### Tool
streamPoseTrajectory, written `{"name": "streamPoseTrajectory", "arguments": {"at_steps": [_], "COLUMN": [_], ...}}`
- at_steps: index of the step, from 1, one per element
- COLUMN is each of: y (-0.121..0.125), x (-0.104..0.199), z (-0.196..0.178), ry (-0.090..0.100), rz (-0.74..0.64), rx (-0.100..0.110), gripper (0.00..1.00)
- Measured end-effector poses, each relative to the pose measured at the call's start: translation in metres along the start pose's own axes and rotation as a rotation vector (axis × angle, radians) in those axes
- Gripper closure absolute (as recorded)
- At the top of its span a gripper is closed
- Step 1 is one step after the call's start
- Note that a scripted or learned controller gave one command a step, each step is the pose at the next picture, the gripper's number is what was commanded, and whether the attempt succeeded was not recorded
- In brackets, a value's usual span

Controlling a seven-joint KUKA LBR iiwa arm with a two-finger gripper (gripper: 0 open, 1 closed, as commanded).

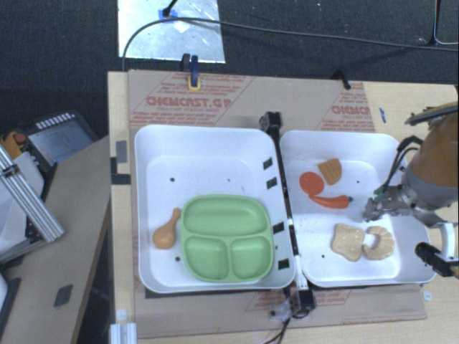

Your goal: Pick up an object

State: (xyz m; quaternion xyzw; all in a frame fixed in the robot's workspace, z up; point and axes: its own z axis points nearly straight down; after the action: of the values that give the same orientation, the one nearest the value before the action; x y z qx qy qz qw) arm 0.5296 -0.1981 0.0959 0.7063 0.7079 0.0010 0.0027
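Note:
In the right bin (358, 143) lie a red round slice (310, 183), a tan-orange wedge (330, 170), a long red-orange pepper (330, 201), a beige bread slice (348, 241) and a curved pale pastry (381, 243). My gripper (376, 211) hangs low over the right half of this bin, just above the pastry and to the right of the pepper's tip. Nothing shows between its tips. The arm's orange band (437, 160) rises behind it at the right edge.
The left bin (165, 149) holds a green divided plate (226, 236) and an orange drumstick (167, 230) beside it on the left. A black divider (280, 192) runs between the bins. Cardboard lies under both bins, and cables cross the dark floor behind.

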Motion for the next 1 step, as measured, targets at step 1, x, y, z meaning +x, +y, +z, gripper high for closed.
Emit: {"name": "streamPoseTrajectory", "arguments": {"at_steps": [1], "y": [0.0068], "x": [-0.0016], "z": [-0.0635], "ry": [0.000], "rz": [-0.002], "rx": [-0.002], "gripper": [1.00]}}
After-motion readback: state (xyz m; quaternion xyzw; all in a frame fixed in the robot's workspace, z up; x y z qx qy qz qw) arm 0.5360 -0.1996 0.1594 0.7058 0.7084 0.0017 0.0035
